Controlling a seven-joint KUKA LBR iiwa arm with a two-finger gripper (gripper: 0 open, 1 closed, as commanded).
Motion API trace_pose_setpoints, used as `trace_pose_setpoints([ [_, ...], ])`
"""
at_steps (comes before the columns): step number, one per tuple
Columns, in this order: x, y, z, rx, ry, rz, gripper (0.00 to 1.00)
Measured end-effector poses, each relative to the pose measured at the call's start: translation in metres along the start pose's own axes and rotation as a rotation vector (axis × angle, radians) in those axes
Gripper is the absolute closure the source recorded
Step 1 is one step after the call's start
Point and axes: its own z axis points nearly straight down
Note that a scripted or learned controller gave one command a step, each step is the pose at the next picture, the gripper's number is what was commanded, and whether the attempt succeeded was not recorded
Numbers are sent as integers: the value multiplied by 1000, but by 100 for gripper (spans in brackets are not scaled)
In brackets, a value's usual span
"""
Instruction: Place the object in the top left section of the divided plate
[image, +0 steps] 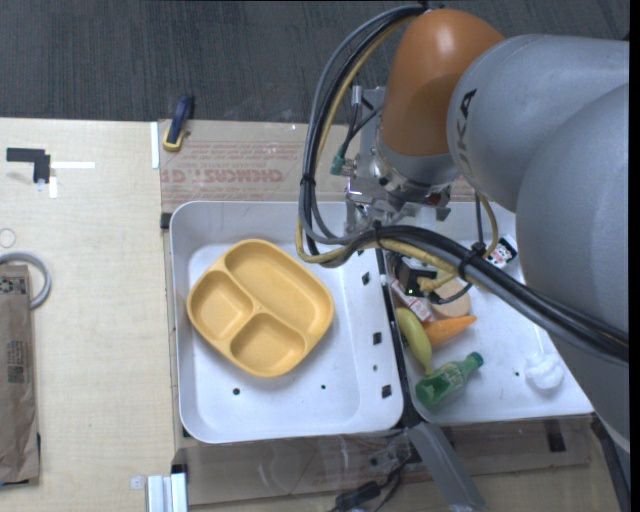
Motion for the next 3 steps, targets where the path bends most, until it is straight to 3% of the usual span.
trace_pose_setpoints([
  [1,6,-60,111,2,1,-127,100],
  [2,57,-109,139,-28,0,-195,100],
  [3,58,-110,139,-25,1,-196,0],
])
